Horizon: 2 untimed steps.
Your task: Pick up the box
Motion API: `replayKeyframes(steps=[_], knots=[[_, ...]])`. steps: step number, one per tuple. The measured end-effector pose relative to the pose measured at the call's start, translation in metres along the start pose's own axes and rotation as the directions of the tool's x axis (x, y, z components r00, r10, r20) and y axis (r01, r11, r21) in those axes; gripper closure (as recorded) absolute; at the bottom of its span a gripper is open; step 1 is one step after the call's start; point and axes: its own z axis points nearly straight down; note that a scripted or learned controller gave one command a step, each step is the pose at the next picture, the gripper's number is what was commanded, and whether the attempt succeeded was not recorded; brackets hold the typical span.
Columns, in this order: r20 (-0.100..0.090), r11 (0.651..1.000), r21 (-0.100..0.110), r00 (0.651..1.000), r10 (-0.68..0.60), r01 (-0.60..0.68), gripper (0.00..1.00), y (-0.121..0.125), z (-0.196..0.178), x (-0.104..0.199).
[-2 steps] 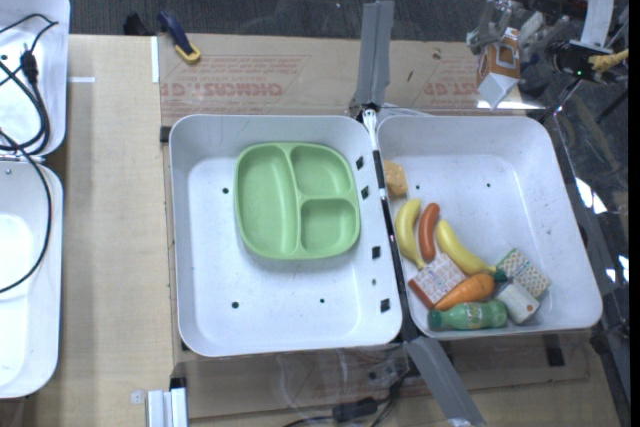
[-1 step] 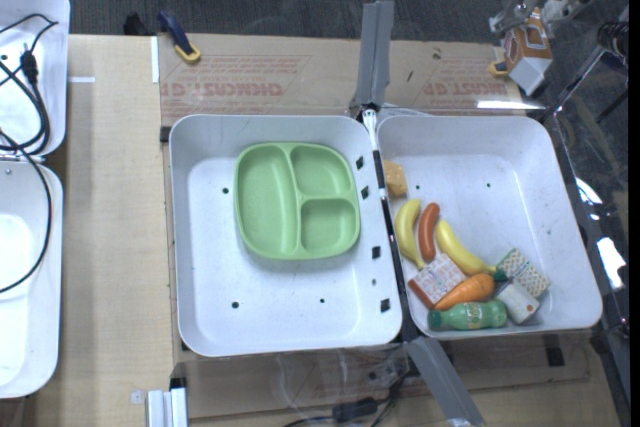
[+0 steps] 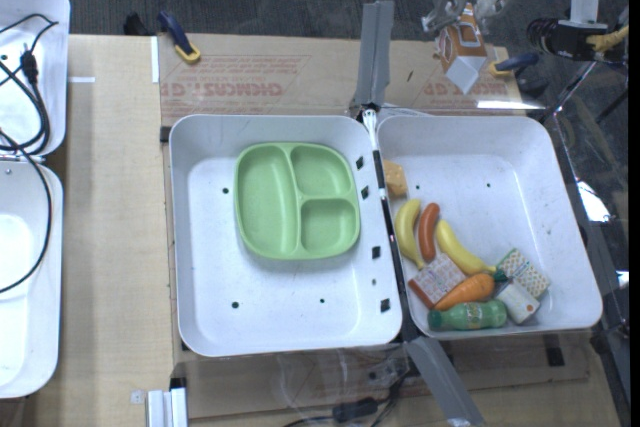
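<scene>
The gripper [image 3: 462, 3] hangs high above the far edge of the right bin [image 3: 548, 147], up in the top right of the camera view, and a small box [image 3: 462, 53] with an orange and white face sits between its fingers, clamped there and lifted well clear of the bin floor. The box hangs directly below the hand, tilted, with 1 pale corner pointing down toward the cardboard strip [image 3: 280, 75] behind the bins (its long axis is hard to read at this angle, though it seems to run roughly up and down along the fingers).

Everything else lies well away toward the near corner of the right bin: 2 bananas [image 3: 408, 227], a sausage [image 3: 429, 227], a carrot [image 3: 465, 292], a green bottle [image 3: 468, 317] and a few small cartons [image 3: 524, 271] heaped together. The left bin [image 3: 200, 245] bears a green divided plate [image 3: 298, 200].

By my reading the pick itself is done, since the box is off the surface; what matters next is that the grip holds, because the tilt suggests the fingers have it near 1 end rather than across its middle.
</scene>
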Motion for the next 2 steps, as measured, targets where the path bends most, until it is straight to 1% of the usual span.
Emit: replayKeyframes(steps=[1,2], knots=[[0.001,1.000,-0.001,1.000,0.008,-0.008,1.00,0.000,0.000,0.068],[0.001,0.999,0.001,0.999,-0.036,0.036,1.00,-0.001,0.018,0.143]])
